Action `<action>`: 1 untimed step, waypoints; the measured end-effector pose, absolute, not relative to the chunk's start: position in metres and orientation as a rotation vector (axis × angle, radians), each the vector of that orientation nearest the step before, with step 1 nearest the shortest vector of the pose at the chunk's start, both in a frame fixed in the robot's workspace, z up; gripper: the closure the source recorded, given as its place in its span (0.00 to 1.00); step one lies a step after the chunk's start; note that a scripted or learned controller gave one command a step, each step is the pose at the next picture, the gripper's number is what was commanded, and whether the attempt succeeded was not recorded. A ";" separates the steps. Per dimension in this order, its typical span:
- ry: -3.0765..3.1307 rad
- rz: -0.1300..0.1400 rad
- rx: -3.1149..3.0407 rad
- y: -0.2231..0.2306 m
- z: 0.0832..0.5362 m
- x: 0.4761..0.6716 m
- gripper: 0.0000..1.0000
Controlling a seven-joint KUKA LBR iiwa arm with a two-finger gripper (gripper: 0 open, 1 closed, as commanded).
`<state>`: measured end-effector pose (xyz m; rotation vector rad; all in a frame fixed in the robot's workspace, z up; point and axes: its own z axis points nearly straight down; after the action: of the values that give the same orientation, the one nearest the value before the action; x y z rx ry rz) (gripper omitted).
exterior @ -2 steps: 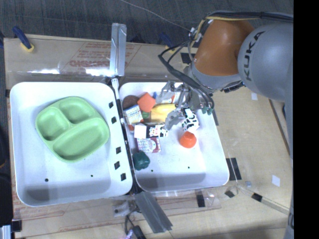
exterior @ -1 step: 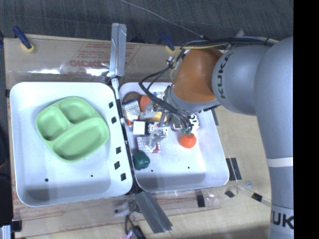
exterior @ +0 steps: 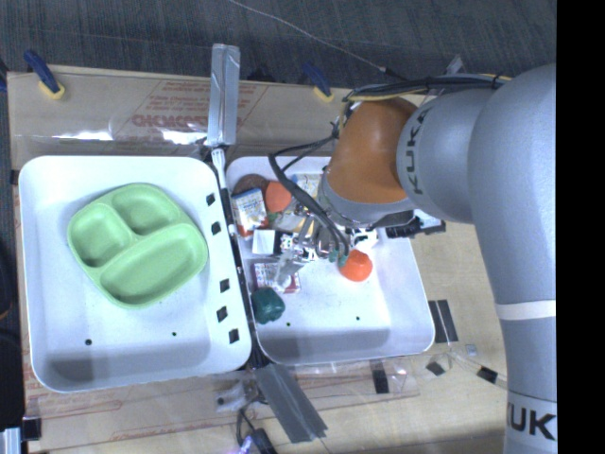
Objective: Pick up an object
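Orange ball lies just right of the jaws; whether they're apart is seemingly indiscernible.

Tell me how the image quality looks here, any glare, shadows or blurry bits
Camera view: lighting is even and soft; the left bin is bright but not blown out, with a soft shadow along its near inner wall. The green divided plate is sharp. Around the hand the small items in the right bin look smeared and hard to tell apart; the arm shows a mild sheen.

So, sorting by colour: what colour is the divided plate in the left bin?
Light green, clearest in the camera view.
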<state>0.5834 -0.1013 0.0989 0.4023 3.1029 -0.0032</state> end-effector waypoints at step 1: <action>3.066 0.003 0.609 -0.120 0.099 0.528 0.00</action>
<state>0.5284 -0.1195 0.0986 0.6088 3.0661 0.0033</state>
